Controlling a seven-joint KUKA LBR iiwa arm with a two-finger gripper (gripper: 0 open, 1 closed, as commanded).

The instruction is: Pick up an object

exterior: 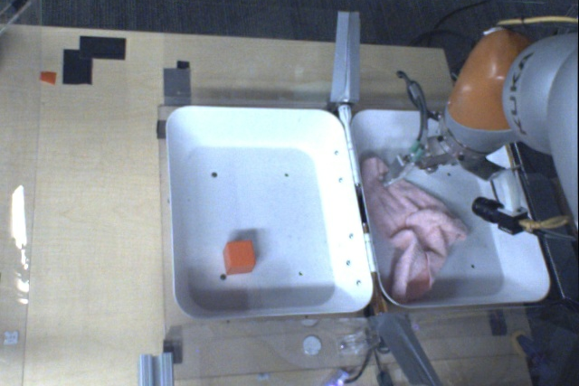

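Camera view looks down on two white bins side by side on the worktop, with the arm coming in from the right over the right bin (529,285). Its gripper (403,171) sits low at the upper end of a crumpled pink cloth (414,235). The tips look close to the fabric, maybe touching its top edge, though how wide they stand I cannot tell from up here, and nothing shows clamped between them.

From the gripper, the cloth lies just below and slightly to the right, its long axis running away toward the near wall of that bin. So the nearest grab is almost straight down, onto the bunched folds at the cloth's upper end.

Well off to the gripper's left, across the divider, a small orange block (240,257) sits alone in the left bin (194,136). Reaching it would mean a long crossing, so the cloth seems the likelier pick.
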